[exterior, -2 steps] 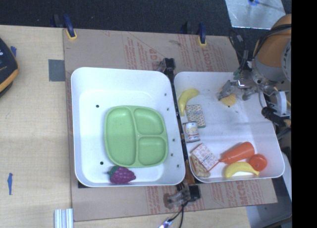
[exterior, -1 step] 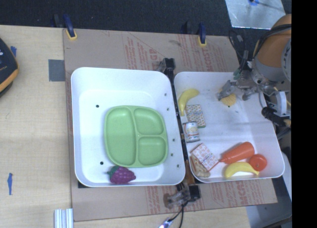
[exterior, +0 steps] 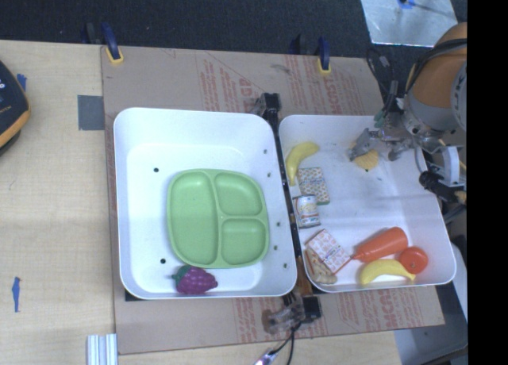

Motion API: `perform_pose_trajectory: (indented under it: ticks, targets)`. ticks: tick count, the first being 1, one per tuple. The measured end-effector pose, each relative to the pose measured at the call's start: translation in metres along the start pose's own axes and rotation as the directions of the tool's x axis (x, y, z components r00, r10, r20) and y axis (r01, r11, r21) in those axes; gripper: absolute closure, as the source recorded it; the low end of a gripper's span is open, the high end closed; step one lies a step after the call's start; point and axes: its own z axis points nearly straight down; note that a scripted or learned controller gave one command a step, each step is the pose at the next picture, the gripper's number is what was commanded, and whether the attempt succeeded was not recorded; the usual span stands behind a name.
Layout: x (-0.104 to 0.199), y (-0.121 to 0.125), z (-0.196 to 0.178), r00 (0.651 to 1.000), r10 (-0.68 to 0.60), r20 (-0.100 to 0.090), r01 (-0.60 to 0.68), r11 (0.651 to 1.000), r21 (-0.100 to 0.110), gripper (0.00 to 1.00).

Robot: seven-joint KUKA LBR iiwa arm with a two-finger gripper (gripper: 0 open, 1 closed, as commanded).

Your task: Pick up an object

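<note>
From the overhead camera, the end effector (exterior: 367,149) is hanging at the far side of the right bin (exterior: 381,197); whether it is spread or pinching, I cannot tell. A small yellow piece (exterior: 367,162) is sitting right beneath it, looking light, firm and a bit slippery, so it is probably best pinched across its middle.

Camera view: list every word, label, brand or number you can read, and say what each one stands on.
None can be read.
Cardboard sheet under the bins: red print, too faint and blurred.
Patterned packet: print too small.
Small can: label blurred.
Cracker box: print too small.
</note>
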Motion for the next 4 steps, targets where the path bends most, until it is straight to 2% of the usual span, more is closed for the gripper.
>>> perform_pose_trajectory:
  ticks: [1, 2, 3, 4]
  targets:
    - [0.069, 0.001, -0.107, 1.0, 0.001, -0.001, -0.001, 1.0, -0.003, 0.0]
    - [0.027, -0.001, -0.028, 1.0, 0.003, 0.001, -0.003, 1.0, 0.002, 0.0]
    - [0.098, 0.0, -0.057, 1.0, 0.0, -0.001, 0.0, 1.0, 0.002, 0.0]
    - [0.097, 0.0, -0.067, 1.0, -0.002, 0.0, 0.002, 1.0, 0.004, 1.0]
